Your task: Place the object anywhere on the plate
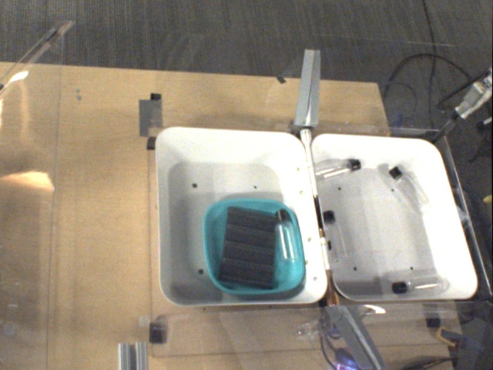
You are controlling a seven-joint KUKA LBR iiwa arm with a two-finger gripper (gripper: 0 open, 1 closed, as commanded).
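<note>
A teal plate lies in the front right part of the left white bin. A dark ribbed block rests flat across the plate's middle. Next to the block, a clear vial with a black cap lies along the plate's right side, cap pointing to the back. The right white bin holds several more clear vials with black caps: one at the back left, one at the back middle and one along the front wall.
A grey metal post stands at the back, on the line between the two bins. Cables and a light connector lie at the back right. The wooden bench stretches to the left of the bins.
</note>
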